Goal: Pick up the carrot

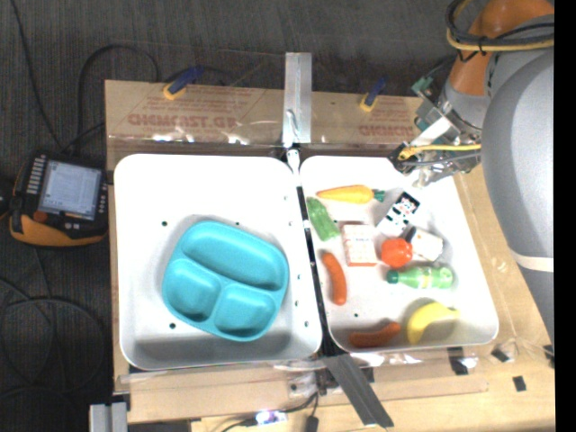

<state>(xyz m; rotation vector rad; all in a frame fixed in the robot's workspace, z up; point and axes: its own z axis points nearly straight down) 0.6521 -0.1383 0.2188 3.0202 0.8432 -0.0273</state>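
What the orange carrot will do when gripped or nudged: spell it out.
The orange tapered carrot looks like smooth moulded plastic, so it is probably stiff, light and somewhat slippery. Its round, tapered body lies on its side on the floor of the white bin, so a nudge would likely roll it in an arc.

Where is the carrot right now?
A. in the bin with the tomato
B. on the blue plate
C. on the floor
A: the carrot lies in the bin that also holds the tomato, apart from the blue plate.
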